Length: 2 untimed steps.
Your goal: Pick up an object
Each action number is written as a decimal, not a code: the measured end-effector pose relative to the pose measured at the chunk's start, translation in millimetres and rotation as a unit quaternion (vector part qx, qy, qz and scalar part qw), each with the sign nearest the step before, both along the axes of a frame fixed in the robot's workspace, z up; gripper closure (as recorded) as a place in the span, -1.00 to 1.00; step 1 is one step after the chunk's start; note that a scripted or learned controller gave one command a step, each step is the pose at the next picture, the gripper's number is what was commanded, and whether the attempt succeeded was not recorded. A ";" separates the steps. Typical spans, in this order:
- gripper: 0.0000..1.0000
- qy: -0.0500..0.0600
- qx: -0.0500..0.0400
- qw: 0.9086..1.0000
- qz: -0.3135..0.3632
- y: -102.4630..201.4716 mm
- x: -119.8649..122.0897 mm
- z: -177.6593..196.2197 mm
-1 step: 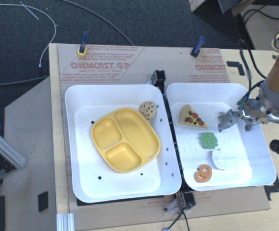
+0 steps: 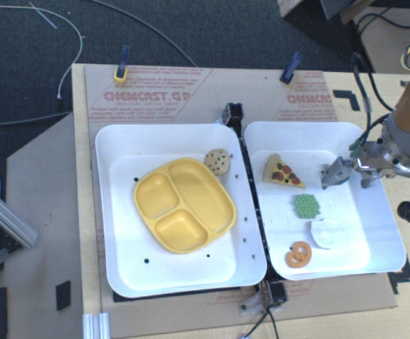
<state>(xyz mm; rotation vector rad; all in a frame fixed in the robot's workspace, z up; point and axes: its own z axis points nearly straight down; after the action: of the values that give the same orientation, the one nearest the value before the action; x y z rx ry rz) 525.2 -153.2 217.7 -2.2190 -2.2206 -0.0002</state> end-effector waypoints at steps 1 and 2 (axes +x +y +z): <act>-1.00 0.003 0.001 1.000 0.000 2.4 -1.9 -63.3; -1.00 0.003 0.001 1.000 0.000 0.5 6.6 -113.5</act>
<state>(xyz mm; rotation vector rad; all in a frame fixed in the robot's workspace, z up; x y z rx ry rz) 531.8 -152.6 104.2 -2.2166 -2.2164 0.0038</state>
